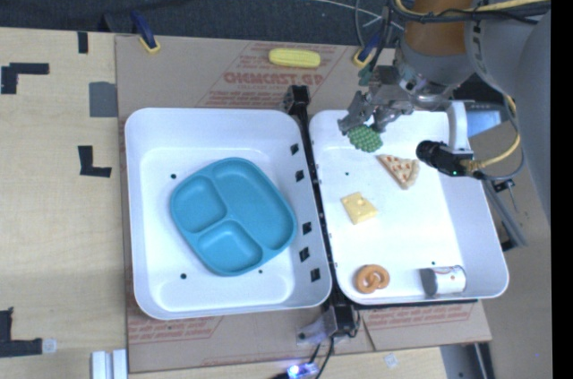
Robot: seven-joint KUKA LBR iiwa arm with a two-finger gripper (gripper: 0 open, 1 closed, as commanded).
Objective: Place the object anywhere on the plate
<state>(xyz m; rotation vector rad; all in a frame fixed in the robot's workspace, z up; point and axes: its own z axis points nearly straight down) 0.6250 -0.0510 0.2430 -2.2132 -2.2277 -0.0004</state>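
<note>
A blue three-compartment plate (233,214) lies in the left white bin (143,189). Over the far left part of the right bin (448,225) my gripper (364,123) hangs with a small green, broccoli-like toy (365,138) between its fingers, a little above the bin floor. The grey arm with its orange band reaches in from the upper right. The toy is well to the right of the plate, across the divider between the bins.
The right bin also holds a pizza slice toy (399,168), a yellow cheese wedge (359,208), a pretzel (372,279) and a grey-white cylinder (443,280). A yellow toy (295,57) lies on the cardboard behind the bins. Cables trail at the back.
</note>
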